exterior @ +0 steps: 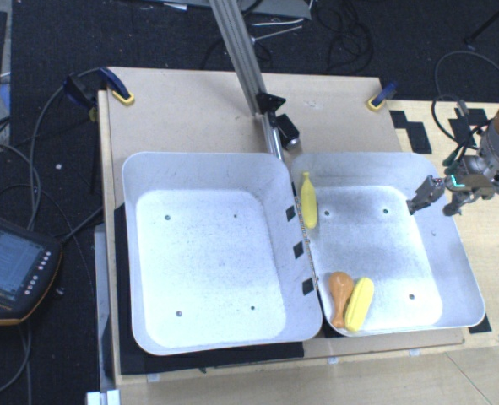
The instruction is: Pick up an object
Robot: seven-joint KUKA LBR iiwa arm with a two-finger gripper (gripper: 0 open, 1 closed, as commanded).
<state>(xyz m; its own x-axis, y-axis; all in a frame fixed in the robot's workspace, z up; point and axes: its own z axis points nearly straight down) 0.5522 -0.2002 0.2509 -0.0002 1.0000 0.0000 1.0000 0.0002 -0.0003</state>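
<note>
— What is seen of the setting?

— A pale wooden bench (pixel 232 116) is set on a dark floor strewn with cables, and two shallow white bins are borne on it side by side. A grey pendant with a screen (pixel 8 268) is seen on the floor at the left, and a slanted metal pole (pixel 245 57) is fixed at the back of the bench.

— Where are the objects found?

— All are held in the right bin (pixel 401 226). A yellow banana-like piece (pixel 308 202) is laid against its left wall, near the back. At the front left corner an orange piece (pixel 340 292) and a yellow corn-like piece (pixel 359 304) are seen touching each other. Nothing else is noted in the left bin (pixel 207 251) beyond its speckled floor.

— And the gripper?

— The gripper (pixel 437 197) is seen at the right bin's far right rim, well apart from all three objects. Its dark fingers are spread apart — released, with nothing between them.
</note>
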